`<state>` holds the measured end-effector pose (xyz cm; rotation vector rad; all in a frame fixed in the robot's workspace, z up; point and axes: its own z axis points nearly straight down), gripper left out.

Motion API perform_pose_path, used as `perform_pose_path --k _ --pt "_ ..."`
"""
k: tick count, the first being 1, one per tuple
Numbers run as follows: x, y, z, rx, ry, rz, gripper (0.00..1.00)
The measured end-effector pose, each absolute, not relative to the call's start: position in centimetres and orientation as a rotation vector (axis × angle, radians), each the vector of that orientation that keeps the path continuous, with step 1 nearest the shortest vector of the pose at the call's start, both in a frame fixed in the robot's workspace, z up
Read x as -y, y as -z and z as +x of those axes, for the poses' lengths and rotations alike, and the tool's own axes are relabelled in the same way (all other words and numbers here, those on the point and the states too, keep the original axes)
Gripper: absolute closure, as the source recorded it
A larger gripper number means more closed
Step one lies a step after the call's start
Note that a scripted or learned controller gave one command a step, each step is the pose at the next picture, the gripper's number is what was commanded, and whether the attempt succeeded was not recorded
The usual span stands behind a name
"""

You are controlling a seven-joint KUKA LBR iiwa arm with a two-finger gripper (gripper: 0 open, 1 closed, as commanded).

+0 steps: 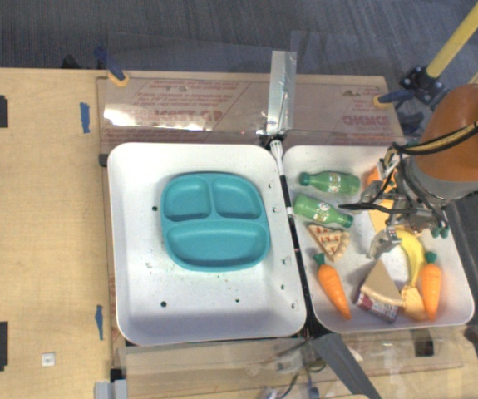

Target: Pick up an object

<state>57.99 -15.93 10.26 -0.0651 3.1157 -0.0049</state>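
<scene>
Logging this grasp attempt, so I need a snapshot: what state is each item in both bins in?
Teal divided plate: flat, in left bin.
Two green bottles: lying on their sides, right bin.
Pizza slice: lying flat.
Two carrots: lying down.
Banana: under the gripper.

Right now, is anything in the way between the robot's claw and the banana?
Nothing visible blocks it. The gripper hangs over the right bin, right beside the banana. A carrot lies close on the far side, and a sandwich wedge just below.
</scene>
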Motion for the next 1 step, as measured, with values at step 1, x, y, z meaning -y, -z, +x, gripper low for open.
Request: perform_pose_path --k 1 --pt "17.16 -8.86 60.19 -3.129 0.002 -0.111 0.00"
